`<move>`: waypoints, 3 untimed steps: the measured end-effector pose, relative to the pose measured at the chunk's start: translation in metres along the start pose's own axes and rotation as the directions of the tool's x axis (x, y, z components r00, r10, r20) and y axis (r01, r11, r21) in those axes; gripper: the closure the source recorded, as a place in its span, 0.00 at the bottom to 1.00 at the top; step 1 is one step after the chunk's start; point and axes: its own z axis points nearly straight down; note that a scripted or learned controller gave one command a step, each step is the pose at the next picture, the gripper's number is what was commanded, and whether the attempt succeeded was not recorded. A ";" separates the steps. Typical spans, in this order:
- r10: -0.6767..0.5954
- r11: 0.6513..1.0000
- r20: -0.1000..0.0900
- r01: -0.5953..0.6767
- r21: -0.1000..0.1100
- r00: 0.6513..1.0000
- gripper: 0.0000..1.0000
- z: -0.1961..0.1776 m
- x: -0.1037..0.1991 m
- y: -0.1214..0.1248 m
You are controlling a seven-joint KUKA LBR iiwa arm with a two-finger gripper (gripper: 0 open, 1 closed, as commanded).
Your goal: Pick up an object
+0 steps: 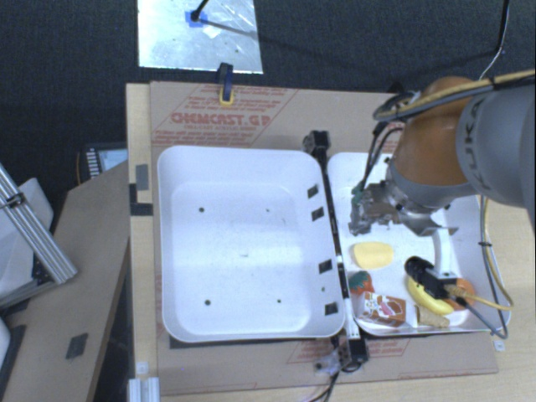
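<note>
We see gripper (pixel 365 218) over right bin (pixel 345 172), near its left wall; we cannot tell how wide it stands. Pale yellow piece (pixel 373 255) just beside gripper on camera side, apart from it. Banana (pixel 429 298) and red packet (pixel 383 308) farther off the same way.

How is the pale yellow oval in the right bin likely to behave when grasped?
The yellow oval looks smooth and rounded, so it may slip from a pinch. It lies flat and low in the right bin, so it probably won't roll. Stiffness cannot be judged.
</note>
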 end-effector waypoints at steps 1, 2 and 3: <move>0.007 1.000 0.003 -0.007 -0.005 1.000 1.00 -0.012 -0.005 0.001; 0.005 1.000 0.003 -0.005 -0.009 1.000 1.00 -0.023 -0.004 0.002; 0.005 1.000 0.003 -0.005 -0.001 1.000 1.00 0.000 0.006 0.009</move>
